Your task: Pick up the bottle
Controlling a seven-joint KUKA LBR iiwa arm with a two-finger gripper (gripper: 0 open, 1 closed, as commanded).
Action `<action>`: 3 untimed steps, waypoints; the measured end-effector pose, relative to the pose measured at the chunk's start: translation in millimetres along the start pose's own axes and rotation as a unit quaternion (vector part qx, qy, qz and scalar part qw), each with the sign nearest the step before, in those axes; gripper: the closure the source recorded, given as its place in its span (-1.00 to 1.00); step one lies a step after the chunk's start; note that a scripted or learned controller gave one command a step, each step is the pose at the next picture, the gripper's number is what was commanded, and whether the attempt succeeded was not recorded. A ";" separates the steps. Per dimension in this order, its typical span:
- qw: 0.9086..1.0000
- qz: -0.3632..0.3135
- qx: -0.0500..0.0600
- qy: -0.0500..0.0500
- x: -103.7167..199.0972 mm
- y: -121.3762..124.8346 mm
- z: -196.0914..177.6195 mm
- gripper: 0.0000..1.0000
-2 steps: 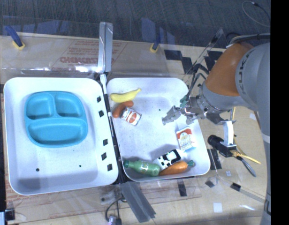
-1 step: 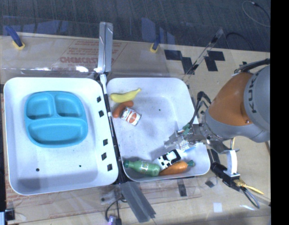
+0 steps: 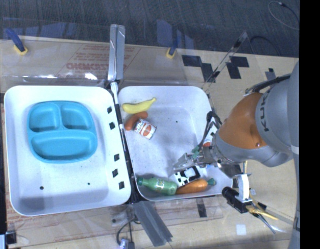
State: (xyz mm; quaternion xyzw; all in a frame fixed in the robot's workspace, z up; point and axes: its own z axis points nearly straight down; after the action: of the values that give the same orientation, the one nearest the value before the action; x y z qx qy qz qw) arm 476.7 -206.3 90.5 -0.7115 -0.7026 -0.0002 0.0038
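Green plastic bottle [image 3: 157,185] lies on its side along the near wall of the right bin [image 3: 170,95], just left of and slightly below the gripper [image 3: 187,166], with a carrot [image 3: 192,187] touching its cap end directly beneath the jaws; the approach should shift left over the bottle's mid-body and close across its narrow width, clear of the carrot and the bin wall. Jaw spread cannot be determined from this view, and no object is visibly held between them.
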 end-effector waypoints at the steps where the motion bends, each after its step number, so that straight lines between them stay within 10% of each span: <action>1: 0.999 -0.046 -0.002 -0.002 -3.7 -0.4 -74.4 -1.00; 2: 0.998 -0.067 -0.001 -0.001 -2.0 0.1 -0.3 -1.00; 3: 0.998 -0.060 -0.002 -0.002 -4.0 -0.2 -72.8 -1.00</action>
State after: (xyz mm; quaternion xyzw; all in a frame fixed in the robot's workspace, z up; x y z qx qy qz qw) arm 476.9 -210.8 163.3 -0.6681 -0.7441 0.0000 0.0007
